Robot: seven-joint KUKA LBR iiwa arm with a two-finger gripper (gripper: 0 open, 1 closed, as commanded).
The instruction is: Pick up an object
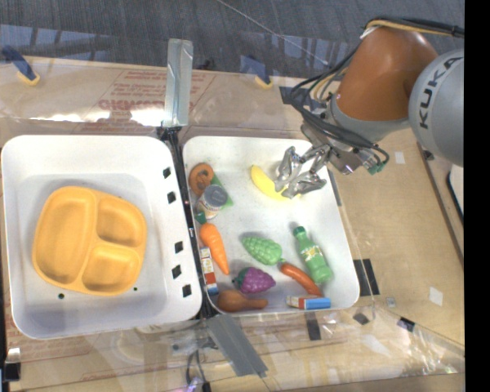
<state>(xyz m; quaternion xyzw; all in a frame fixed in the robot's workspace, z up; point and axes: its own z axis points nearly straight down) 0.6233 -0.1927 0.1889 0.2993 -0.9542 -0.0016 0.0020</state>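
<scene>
Gripper (298,174) hovers low in the right white bin (343,243), metal fingers spread and holding nothing, with the small yellow plastic banana (264,182) just to its left, long axis running diagonally.

Legible marking: "KUK", the start of the maker's name, in dark capitals on the grey arm (441,96) near the right edge (the final letter is cut off by the frame). Red print on the clear sheeting (139,88) behind the bins is too faint and blurred to read. Labels on the green bottle (312,256) and small jar (214,198) are too small to read.
</scene>
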